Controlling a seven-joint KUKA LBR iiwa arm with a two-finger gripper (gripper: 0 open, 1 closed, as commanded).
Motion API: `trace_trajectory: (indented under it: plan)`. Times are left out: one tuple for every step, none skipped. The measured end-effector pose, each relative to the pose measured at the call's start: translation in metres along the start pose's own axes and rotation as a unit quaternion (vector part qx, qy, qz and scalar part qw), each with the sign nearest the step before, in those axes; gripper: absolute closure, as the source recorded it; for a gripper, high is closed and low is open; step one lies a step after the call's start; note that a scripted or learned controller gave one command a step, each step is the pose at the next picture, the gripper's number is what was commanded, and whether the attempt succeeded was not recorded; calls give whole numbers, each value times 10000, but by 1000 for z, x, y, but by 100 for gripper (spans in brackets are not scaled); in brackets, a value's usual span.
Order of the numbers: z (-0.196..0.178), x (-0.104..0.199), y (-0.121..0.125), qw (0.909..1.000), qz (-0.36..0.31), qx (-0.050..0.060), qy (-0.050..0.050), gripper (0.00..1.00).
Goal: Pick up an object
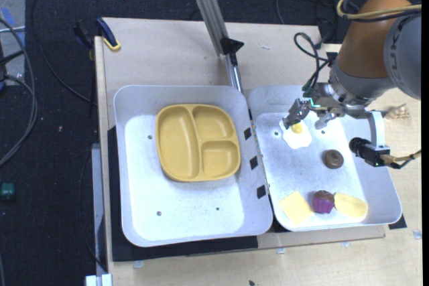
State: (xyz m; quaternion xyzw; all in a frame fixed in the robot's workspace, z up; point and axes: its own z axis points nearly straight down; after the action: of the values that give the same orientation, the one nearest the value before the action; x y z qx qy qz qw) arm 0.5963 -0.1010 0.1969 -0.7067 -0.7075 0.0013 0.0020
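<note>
Grey gripper (307, 118) hovers over the right bin (382, 201), fingers spread, apparently empty, above a pale yellow-centred object (297, 136).

The arm (382, 30) runs off the right edge; the pincer (307, 118) partly covers a pale object (298, 137).

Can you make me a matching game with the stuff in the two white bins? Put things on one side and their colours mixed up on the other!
Things:
1. divided plate
2. round ball
3. bumpy fruit
4. arm's band

Colours:
A. purple
B. orange
C. yellow
D. brown

Pairs: 1-C, 2-D, 3-A, 4-B
</note>
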Motion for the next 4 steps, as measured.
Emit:
trace_trajectory:
  plan:
    - [-2,0,1,10000,-2,-22,-3,0]
    - [58,-4,-1,10000,10,-21,-6,0]
    - [105,-4,0,10000,9,-26,-11,0]
    - [93,-4,1,10000,12,-43,-15,100]
